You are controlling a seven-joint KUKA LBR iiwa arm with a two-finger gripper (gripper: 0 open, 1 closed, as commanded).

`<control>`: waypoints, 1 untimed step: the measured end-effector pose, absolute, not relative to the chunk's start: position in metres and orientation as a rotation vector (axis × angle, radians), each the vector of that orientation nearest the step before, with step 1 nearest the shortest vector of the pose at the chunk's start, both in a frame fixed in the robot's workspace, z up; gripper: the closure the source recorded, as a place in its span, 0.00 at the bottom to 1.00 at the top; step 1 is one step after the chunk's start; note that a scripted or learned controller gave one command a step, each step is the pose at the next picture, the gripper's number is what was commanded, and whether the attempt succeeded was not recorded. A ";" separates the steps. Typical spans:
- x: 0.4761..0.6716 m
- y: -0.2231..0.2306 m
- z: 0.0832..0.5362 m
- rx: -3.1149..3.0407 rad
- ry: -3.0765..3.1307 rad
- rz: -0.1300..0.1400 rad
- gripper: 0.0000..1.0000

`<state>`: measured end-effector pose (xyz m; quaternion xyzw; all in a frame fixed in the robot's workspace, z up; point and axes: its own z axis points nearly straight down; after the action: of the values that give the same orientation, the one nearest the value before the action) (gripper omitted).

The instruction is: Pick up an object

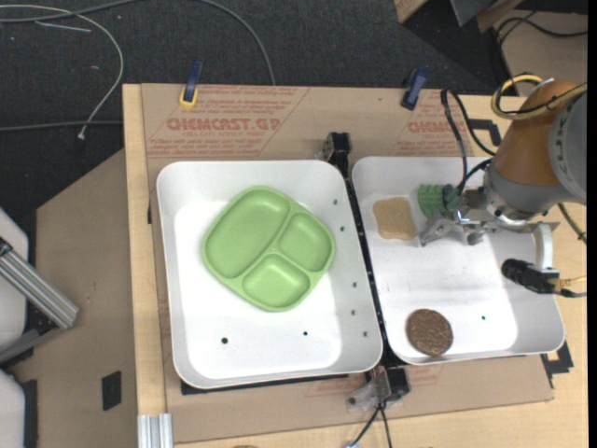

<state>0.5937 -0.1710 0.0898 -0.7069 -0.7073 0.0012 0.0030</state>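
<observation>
The right bin (522, 339) holds three loose things. A tan flat piece (394, 218) lies at its far left. A small green lumpy object (432, 198) sits just right of it. A round brown disc (429, 331) lies near the front edge. My gripper (452, 233) hangs over the middle of this bin, just below and right of the green object. Its two silver fingers are spread apart, open, with nothing between them. The left fingertip (429, 235) points toward the tan piece.
The left bin (187, 334) holds a light green divided plate (269, 247). The arm, with its orange band (527, 147), comes in over the right bin's far right corner. Black cables (457, 129) run along the bench behind it. A black part with a yellow tip (532, 275) sticks out at the right.
</observation>
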 end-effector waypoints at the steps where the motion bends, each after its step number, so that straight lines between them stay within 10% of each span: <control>1: 0.596 -0.171 0.104 -2.220 -2.222 -0.002 1.00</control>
<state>0.5955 -0.1713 0.1044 -0.7068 -0.7074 -0.0007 0.0001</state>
